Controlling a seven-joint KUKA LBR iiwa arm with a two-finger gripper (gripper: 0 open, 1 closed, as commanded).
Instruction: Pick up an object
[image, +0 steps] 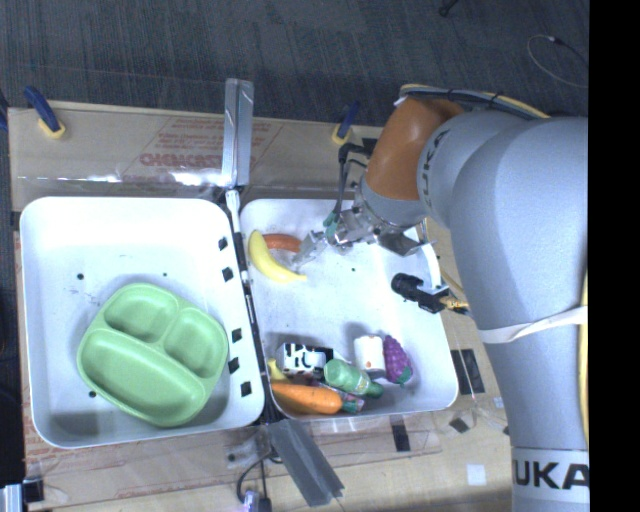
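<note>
Two shallow white bins sit side by side on the table (130, 135). The left bin (50, 300) holds one thing, a light green divided tray (152, 352) with three compartments, lying in the bin's lower half. The right bin (420, 345) holds the loose objects. A yellow banana (268, 260) lies near its upper left corner, with a small orange-red piece (283, 241) just behind it. Along the near edge, bunched together, are a black-and-white toy (303, 357), a white cylinder (370, 352), a purple bunch of grapes (397, 360), a green bottle-shaped item (350, 379) and an orange carrot (307, 399) at the very front. The hand (322, 240) is low in the upper part of the right bin, just right of the banana, below the arm's orange band; nothing is visibly between its fingers, and whether they are open or closed cannot be told at this size. A small black part (415, 290) juts over the bin's right side. The table is tan, with red printing under a clear sheet at the far side, and blue clamps (44, 110) hold its far edge. Beyond it the floor (300, 50) is dark grey carpet.
</note>
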